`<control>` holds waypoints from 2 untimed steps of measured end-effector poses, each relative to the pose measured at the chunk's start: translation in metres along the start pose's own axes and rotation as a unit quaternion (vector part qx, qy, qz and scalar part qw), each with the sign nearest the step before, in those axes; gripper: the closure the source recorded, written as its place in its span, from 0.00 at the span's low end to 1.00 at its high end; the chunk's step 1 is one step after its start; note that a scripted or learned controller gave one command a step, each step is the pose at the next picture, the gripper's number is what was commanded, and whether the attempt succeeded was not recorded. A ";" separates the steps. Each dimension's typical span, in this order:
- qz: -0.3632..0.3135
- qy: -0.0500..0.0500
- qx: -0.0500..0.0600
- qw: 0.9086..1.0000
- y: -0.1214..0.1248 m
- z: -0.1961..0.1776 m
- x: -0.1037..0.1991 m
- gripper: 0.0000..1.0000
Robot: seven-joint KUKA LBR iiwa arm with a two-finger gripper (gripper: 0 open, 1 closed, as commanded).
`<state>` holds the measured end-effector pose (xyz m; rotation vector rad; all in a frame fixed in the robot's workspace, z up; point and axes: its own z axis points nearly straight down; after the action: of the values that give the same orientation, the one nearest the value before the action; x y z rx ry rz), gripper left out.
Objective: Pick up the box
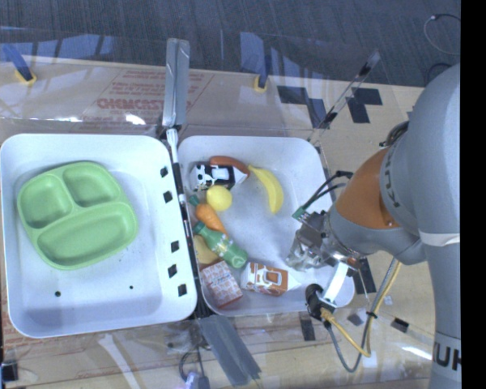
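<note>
Two small boxes lie at the near edge of the right bin (308,148): an orange and white box (266,279) and, to its left, a reddish patterned box (220,285). My gripper (309,248) hangs low over the right side of this bin, a little right of and beyond the orange and white box. I see nothing held in it. The grey arm with its orange band (364,201) comes in from the right.
The right bin also holds a banana (269,186), a lemon (219,198), a carrot (208,215), a green bottle (223,248) and a black and white toy (202,175). A green divided plate (74,213) sits in the left bin (16,306). Cables hang by the wrist.
</note>
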<state>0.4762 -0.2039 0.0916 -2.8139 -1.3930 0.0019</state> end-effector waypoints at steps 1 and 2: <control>0.287 0.000 0.002 0.958 -0.009 0.001 0.012 1.00; 0.185 0.000 0.001 0.983 -0.021 -0.072 0.069 1.00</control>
<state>0.5018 -0.1363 0.1638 -3.0208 -0.8477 0.0029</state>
